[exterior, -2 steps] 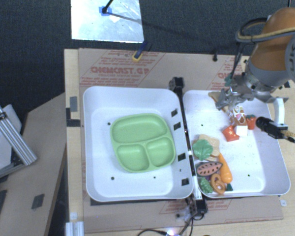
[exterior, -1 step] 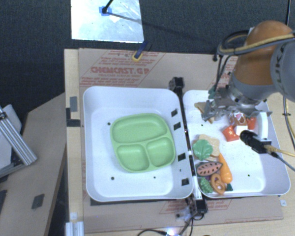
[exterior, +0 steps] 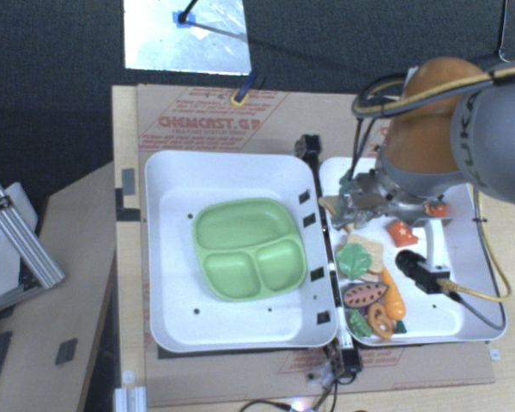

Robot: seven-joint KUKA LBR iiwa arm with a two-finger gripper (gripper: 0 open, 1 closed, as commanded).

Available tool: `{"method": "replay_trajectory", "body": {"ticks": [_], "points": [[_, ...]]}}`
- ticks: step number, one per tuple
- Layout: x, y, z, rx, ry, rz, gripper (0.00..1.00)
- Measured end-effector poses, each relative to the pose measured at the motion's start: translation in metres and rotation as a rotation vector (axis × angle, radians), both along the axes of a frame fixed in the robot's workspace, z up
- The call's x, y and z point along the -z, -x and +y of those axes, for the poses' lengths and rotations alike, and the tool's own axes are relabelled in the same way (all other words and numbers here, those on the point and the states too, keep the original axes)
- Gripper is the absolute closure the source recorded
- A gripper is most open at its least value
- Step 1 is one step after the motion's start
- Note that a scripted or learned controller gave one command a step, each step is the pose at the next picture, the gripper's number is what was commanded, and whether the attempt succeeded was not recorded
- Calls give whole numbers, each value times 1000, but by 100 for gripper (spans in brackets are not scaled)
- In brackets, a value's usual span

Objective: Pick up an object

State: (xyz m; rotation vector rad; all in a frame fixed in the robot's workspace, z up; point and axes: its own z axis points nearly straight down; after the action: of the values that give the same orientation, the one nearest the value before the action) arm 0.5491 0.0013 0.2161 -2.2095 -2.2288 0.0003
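We see the grey arm [exterior: 463, 136] reaching in from the right of the view, its orange band bulging above the wrist. The wrist hangs over the far left corner of the right-hand bin [exterior: 463, 323], close to the divider where the two bins meet. The jaws sit low beneath the wrist, and we cannot tell whether they are released or clenched, nor whether anything is caught in them.

The things to pick from all lie in that right-hand bin, crowded toward its left wall. A green leafy piece [exterior: 354, 261] lies just below the wrist, partly overlapping a pale tan slice [exterior: 371, 248]. Nearer to us lies a dark brown oval piece [exterior: 365, 295], with an orange carrot [exterior: 394, 299] slanting just beside it. A small brown ring-shaped piece [exterior: 380, 320] sits in the near left corner, touching the carrot's lower end. A red-orange chunk [exterior: 402, 233] lies apart from these, toward the middle of the bin and close under the arm.

The left-hand bin [exterior: 180, 187] holds a light green tray [exterior: 249, 249] with three compartments, lying flat and turned slightly askew. Both bins rest on a cardboard sheet [exterior: 215, 118] with red print, spread over the tabletop [exterior: 77, 221].
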Motion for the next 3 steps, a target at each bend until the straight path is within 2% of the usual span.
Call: {"method": "replay_trajectory", "body": {"ticks": [1, 2, 3], "points": [[2, 24, 42, 0, 0, -1, 100], [-19, 39, 91, -1, 0, -5, 100], [-9, 35, 79, 9, 2, -2, 100]]}}
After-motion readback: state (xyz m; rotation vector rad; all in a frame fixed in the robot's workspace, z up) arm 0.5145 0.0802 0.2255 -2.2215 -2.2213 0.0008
